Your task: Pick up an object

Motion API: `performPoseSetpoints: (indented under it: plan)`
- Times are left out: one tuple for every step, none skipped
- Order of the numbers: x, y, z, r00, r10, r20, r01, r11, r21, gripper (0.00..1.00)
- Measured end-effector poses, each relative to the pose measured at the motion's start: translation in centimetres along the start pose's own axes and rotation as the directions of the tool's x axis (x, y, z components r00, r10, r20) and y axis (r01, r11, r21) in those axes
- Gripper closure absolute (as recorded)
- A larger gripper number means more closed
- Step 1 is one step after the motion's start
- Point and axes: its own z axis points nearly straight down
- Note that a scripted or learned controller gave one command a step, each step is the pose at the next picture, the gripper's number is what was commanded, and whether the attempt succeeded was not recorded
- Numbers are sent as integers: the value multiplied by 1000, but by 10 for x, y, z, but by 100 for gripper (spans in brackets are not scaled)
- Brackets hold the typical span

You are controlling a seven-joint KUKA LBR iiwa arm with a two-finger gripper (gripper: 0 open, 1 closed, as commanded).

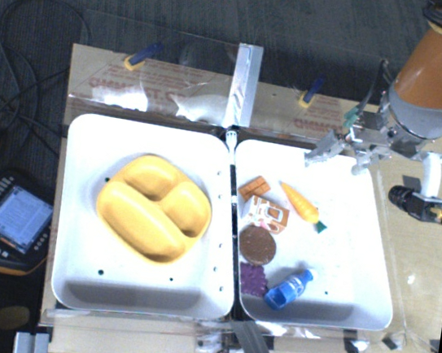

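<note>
At upper right, the grey two-finger gripper (343, 153) hovers over the right white bin's (357, 258) top edge — fingers spread apart, gripping nothing — well above the orange plastic carrot (301, 202) at bin centre.

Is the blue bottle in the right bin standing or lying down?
Lying down: the blue bottle rests on its side on the right bin floor.

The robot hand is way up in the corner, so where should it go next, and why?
Probably toward the carrot. The gripper hangs over the far right corner of the right bin with nothing between its fingers, and the carrot is the nearest toy, lying apart from the crowded ones beside the divider. So a short move left and down over it seems best.
</note>
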Motion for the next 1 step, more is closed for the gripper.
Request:
performPoseSetpoints:
  plan:
    - [0,12,112,997,-71,1,71,997,1,0]
